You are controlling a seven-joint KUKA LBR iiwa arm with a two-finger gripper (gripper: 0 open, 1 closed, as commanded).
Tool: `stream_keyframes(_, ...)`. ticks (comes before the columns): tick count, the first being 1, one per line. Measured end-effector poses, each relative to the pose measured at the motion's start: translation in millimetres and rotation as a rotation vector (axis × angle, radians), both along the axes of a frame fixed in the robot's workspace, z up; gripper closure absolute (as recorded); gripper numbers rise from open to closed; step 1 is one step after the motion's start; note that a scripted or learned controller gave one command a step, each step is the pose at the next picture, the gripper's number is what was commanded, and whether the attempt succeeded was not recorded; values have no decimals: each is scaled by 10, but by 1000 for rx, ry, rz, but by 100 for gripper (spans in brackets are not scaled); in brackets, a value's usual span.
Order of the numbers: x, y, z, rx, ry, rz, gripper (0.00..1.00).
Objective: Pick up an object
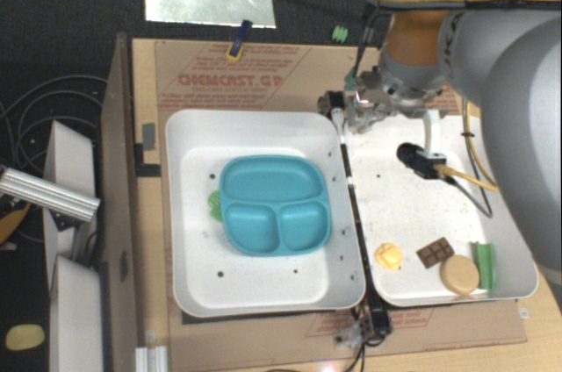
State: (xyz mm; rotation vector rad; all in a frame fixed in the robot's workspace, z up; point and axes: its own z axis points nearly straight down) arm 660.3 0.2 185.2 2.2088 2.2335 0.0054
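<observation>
**Gripper at the far rim between two bins, nothing seen in its grasp**

The left bin (198, 278) holds a blue plate (274, 203) with three compartments, its long axis running left to right. A small green scrap (214, 203) peeks out at the plate's left edge.

The right bin (395, 208) holds four small things clustered in its near right corner:
- a yellow lump (388, 255)
- a brown block (435, 253), lying slantwise
- a tan disc (459, 275), just beside the block
- a green stick (484, 265), its long axis running near to far along the right wall

The gripper (356, 109) hangs at the far rim where the bins meet, well apart from the cluster. Whether it is released or clenched cannot be told.
</observation>
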Motion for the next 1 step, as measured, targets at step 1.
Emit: stream_keyframes(1, -142, -685, -6, -4, 2, -15, 100)
